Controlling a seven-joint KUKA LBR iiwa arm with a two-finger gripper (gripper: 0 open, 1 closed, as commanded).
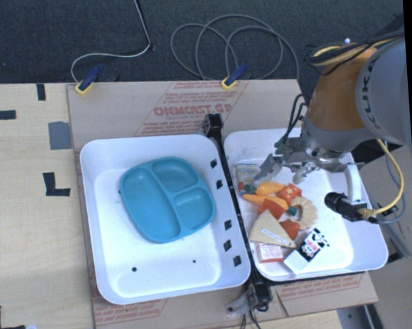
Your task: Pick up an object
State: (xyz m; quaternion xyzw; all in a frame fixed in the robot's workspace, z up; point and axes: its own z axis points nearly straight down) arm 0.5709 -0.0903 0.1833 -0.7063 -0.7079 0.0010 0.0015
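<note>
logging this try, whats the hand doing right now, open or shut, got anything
hand: above the right bin, by the toy pile; open or shut cannot be told, nothing seen in it.

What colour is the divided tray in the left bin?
Light blue; the divided tray shows plainly in the camera view.

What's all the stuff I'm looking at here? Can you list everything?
Bins: two, white, side by side on the bench.
Divided plate: one, blue, in the left bin.
Pile of small toys and cards: several, orange, red, tan, black-and-white, in the right bin.
Clips: two, blue-and-yellow, on the cardboard's far edge.
Cables: grey, looped behind the bins.
Arm: one, grey with orange band, above the right bin.
Gripper: one, over the pile.
</note>
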